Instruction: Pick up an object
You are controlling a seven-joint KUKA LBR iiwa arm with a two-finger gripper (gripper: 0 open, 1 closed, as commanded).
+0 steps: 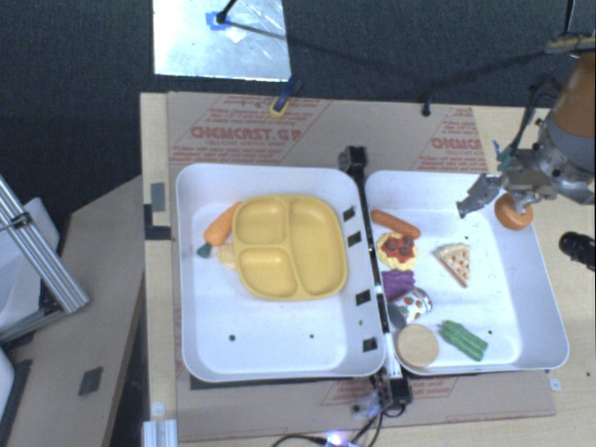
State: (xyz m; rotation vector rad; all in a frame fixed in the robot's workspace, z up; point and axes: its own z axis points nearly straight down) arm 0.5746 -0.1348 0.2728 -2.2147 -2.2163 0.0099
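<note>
Over the right bin's point(545, 343) far right corner hangs the gripper point(503, 196), an orange ball point(512, 212) just beside it; whether it grasps the ball I cannot tell. Judged step: the grab, or lift just after. Next calls for a straight lift clear of the rim; pizza slice point(455, 264) and sausage point(395, 223) lie left.

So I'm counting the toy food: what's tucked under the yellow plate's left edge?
A carrot pokes out at the yellow plate's left rim, with a pale piece below it. Anything further under the plate is covered.
</note>
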